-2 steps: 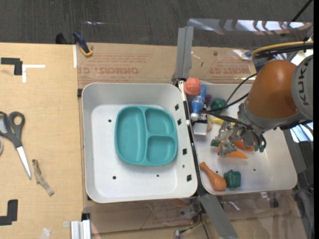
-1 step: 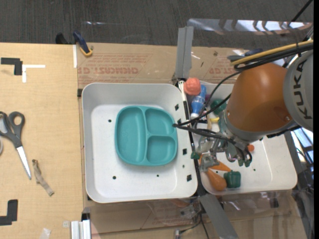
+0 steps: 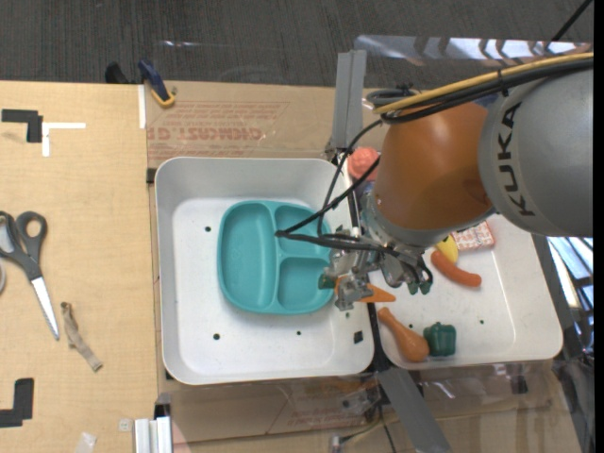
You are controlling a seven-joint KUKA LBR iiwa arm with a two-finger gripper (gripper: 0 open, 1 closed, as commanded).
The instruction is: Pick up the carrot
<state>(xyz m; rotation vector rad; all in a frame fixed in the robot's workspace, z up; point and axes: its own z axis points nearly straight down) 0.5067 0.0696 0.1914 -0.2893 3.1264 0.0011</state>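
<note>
The carrot [image 3: 380,294] is a small orange pointed piece whose tip sticks out to the right from between the fingers of my gripper [image 3: 347,289]. The gripper is shut on it and hangs over the wall between the two bins, at the right edge of the teal plate. Most of the carrot is hidden by the fingers and the wrist. The arm's big orange band [image 3: 429,173] covers much of the right bin.
A teal divided plate [image 3: 260,258] lies in the left bin [image 3: 189,347]. The right bin [image 3: 528,319] holds an orange-brown pear-shaped piece [image 3: 402,336], a green pepper [image 3: 440,339], an orange sausage [image 3: 457,271], a yellow piece [image 3: 446,250] and a red-and-white packet [image 3: 477,238]. Scissors [image 3: 32,262] lie on the bench at left.
</note>
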